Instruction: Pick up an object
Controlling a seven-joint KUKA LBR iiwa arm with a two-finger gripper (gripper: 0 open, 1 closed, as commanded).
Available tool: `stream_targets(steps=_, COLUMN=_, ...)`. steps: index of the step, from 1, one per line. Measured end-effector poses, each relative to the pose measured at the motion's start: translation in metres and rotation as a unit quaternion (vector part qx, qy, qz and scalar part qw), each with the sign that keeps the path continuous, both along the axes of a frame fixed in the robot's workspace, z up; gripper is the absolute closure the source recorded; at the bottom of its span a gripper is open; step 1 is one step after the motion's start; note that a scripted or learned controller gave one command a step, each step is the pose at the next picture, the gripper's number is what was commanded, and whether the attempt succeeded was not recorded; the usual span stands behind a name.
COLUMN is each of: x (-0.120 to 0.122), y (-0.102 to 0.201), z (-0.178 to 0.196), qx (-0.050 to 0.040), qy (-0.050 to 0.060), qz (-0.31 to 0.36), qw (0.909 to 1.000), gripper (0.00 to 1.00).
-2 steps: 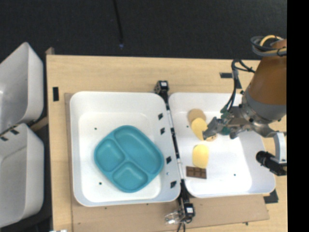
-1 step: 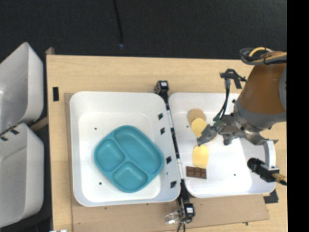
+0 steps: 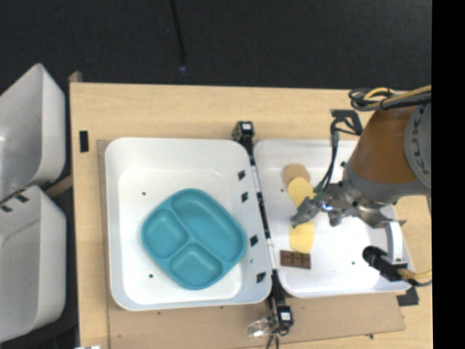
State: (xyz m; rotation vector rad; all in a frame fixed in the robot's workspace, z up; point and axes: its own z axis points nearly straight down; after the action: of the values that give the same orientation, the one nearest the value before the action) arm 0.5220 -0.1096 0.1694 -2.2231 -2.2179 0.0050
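My gripper (image 3: 311, 208) hangs low over the right bin (image 3: 341, 282), its dark fingers spread apart. Between and just beside the fingertips lie two yellow pieces: an upper yellow piece (image 3: 298, 189) and a lower yellow piece (image 3: 302, 235). A tan round object (image 3: 294, 172) sits just behind the upper yellow one. A brown chocolate-bar-like block (image 3: 296, 259) lies near the bin's front left. Nothing is seen gripped between the fingers.
The left bin (image 3: 123, 282) holds a teal divided plate (image 3: 192, 237). The arm's orange band (image 3: 385, 147) and cables cover the right bin's far right. Black clips (image 3: 243, 131) sit along the divider between the bins.
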Motion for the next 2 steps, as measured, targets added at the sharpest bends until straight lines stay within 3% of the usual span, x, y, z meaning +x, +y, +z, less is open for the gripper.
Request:
stream_targets(steps=1, x=-0.006, y=-0.010, z=-0.054, qx=0.0002, qy=0.000, qz=0.000, qw=1.0000, gripper=0.00)
stream_targets(steps=2, x=-0.004, y=-0.010, z=-0.040, qx=0.0003, qy=-0.003, qz=-0.004, qw=1.0000, gripper=1.00)
